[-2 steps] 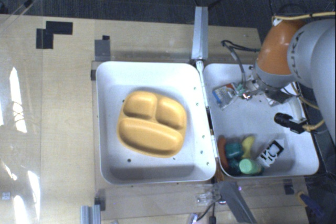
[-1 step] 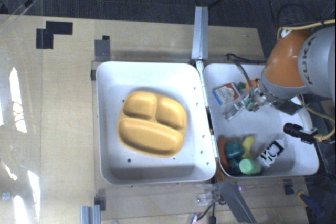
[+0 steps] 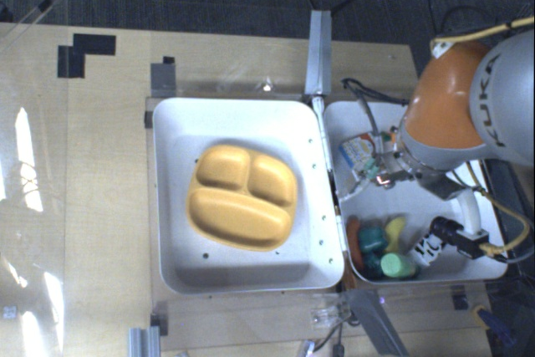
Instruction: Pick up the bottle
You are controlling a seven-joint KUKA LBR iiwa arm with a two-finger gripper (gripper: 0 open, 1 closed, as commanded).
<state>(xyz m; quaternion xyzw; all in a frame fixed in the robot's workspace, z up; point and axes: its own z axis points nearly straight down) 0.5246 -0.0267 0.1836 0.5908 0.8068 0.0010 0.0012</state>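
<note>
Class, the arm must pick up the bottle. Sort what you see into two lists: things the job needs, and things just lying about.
Needed for the job:
green bottle, in the right bin
gripper

Just lying about:
yellow divided tray, in the left bin
yellow piece
black-and-white object

Bright, even light from above, and the left bin (image 3: 167,180) glows almost blown-out white. Glare streaks the clear sheet (image 3: 29,171) at left. Soft focus throughout; shadows stay faint.
</note>
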